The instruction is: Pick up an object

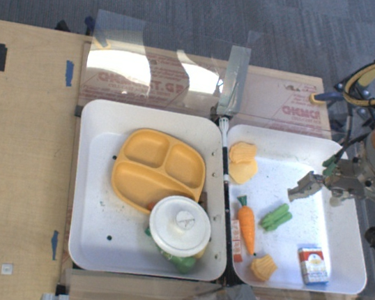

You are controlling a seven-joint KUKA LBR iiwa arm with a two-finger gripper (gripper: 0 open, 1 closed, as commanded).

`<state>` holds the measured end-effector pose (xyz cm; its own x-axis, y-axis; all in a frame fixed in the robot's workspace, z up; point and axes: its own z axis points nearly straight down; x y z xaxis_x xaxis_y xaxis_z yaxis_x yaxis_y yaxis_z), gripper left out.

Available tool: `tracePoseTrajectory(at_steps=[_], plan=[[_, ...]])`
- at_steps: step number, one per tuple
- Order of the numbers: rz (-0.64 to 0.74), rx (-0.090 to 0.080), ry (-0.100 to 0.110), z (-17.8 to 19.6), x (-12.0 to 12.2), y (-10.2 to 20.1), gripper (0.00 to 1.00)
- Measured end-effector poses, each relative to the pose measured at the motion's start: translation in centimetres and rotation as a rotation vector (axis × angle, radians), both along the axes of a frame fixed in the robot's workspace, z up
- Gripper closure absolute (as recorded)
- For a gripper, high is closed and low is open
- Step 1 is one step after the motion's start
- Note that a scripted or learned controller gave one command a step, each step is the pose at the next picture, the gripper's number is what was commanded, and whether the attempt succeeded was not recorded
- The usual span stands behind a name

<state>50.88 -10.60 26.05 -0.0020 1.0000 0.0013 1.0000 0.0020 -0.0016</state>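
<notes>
In the right bin (337, 275), the toy carrot (247, 224) runs roughly 11 to 5 o'clock. The green pea pod (275, 217), slanted 2 to 8 o'clock, lies just at 7 o'clock of the gripper (306, 187), nearest candidate. Whether the gripper is parted or closed I cannot tell.

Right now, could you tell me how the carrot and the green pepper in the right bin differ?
The carrot is orange, long and tapered, lying lengthwise near the bin's left wall; the green pepper is green, shorter and stubbier, lying slantwise just right of it. The pepper lies nearer the gripper. Both lie flat on the right bin floor, ungrasped.
</notes>
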Motion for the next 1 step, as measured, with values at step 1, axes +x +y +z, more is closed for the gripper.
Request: tracePoseTrajectory(at_steps=[1], plan=[[0.315,-0.006,-0.008,8.15,4.76,-9.78,0.00]])
